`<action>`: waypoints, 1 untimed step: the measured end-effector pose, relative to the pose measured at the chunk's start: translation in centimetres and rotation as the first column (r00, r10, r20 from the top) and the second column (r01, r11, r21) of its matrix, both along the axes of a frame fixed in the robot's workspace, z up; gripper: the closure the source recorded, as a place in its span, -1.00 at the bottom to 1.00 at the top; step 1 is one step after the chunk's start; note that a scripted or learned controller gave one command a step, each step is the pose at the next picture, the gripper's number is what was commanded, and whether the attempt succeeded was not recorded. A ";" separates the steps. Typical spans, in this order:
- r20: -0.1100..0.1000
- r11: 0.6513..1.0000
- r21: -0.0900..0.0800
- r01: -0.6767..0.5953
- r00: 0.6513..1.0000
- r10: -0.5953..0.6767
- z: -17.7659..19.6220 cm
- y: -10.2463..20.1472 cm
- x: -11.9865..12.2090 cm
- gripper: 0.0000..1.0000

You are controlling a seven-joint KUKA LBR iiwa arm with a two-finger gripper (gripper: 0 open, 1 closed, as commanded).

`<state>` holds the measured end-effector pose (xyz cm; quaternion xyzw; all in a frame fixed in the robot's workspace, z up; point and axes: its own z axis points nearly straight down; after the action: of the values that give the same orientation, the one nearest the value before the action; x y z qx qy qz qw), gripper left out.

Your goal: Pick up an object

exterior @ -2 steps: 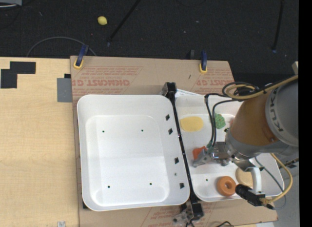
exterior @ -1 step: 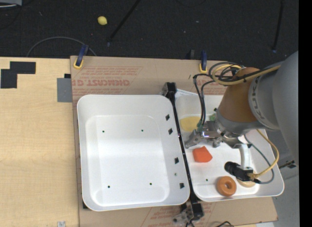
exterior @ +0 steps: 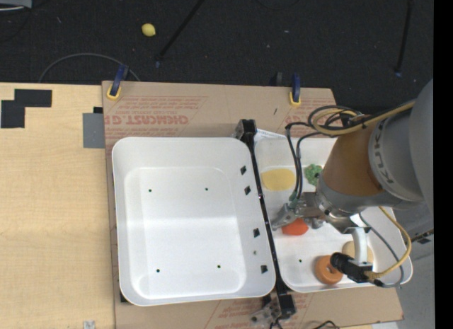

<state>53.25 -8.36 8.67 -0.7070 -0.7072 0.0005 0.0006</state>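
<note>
Gripper (exterior: 291,216) low in right bin (exterior: 311,281), right of centre frame, just beside red object (exterior: 296,228); jaw state: cannot tell. Risk: the fingers nudge it aside, closing empty.

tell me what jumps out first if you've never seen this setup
The grey arm with its orange band reaches in from the right over the right bin, its gripper low beside a red object. Around it in that bin lie a yellow object, a small green one and an orange ring-like piece. The left bin shows mostly bare white floor.
</note>
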 end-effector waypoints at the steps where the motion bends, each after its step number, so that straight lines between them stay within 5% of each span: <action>1: 0.000 1.000 0.000 0.001 1.000 -0.001 0.9 -0.1 0.0 1.00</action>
<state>53.30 -8.46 9.59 -0.7075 -0.7067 0.0006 0.0008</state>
